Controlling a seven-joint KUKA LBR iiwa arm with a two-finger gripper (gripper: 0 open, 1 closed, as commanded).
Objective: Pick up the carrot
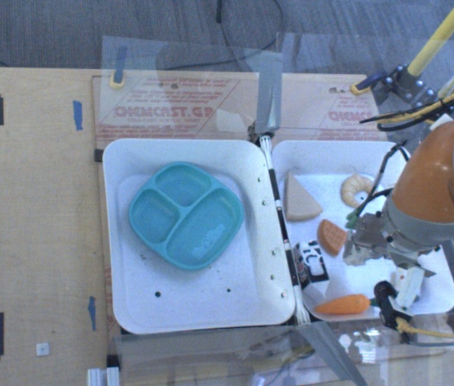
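Wooden bench (pixel 34 215) carried two shallow white bins side by side. Left bin (pixel 130 296) held a teal divided plate (pixel 185 215). Right bin (pixel 443 292) held the food items: a tan wedge (pixel 300 199) toward the far left, a ring-shaped pastry (pixel 357 188) to its right, an orange-red slice (pixel 332 236) mid-bin, and a black-and-white block (pixel 312 264) on the bin's left wall. Carrot (pixel 342 304) lay flat along the near edge of the right bin, long axis running left-right. Arm reached in from the right; the gripper (pixel 371 244) hovered above the bin, just far of the carrot, not touching it. Whether the claw was apart or together could not be told. Good approach, as a judgement: shift toward the near side, centre over the carrot's middle, close across its narrow width, watch the bin's near wall.
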